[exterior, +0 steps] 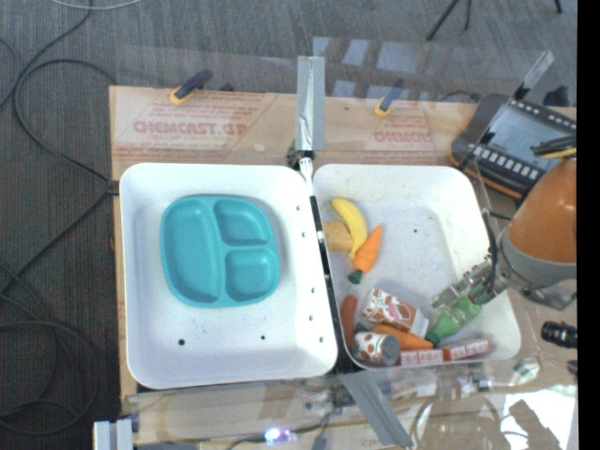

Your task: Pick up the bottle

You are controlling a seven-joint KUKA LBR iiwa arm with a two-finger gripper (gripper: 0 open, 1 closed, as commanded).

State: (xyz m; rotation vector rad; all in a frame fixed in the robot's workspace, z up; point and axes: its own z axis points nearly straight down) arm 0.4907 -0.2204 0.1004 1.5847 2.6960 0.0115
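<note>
Grey carpet [234,36] under bench [141,125] with two white bins [141,345].

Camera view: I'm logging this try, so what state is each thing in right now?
green bottle: lying on its side in the right bin, by the end effector
teal tray: flat in the left bin, compartments bare
banana: lying beside the carrot
can: on its side
carton: lying flat
</note>
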